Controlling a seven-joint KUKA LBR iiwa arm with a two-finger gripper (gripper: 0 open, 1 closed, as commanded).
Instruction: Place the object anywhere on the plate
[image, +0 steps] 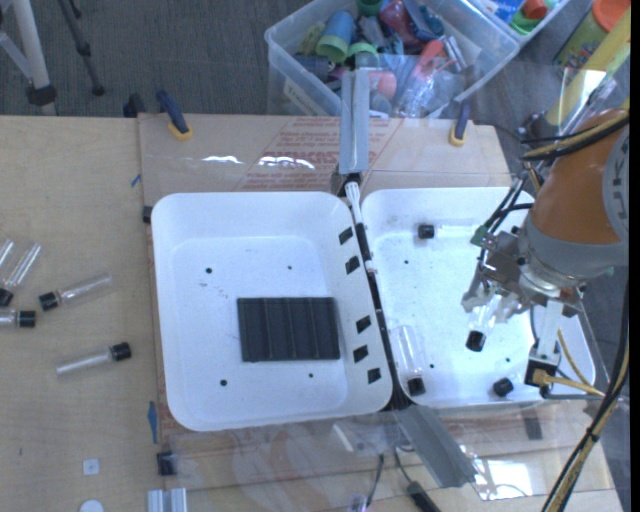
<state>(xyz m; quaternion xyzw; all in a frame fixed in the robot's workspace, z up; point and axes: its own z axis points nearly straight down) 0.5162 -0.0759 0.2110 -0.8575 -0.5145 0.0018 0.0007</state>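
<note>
Grey KUKA arm (585, 215) with orange band and cabled wrist

The arm's last visible link is a rounded grey barrel, topped by a broad orange band (590, 170) with a glossy, curved surface. Below the grey part the wrist narrows into a cluster of pale metal and white fittings, with a small green piece on its left side. Thin black cables loop along the left of the wrist, and more black cables run over the orange band near the top. A yellow cable and a dark one trail down at the lower right, past a small black block with an orange spot.
</note>
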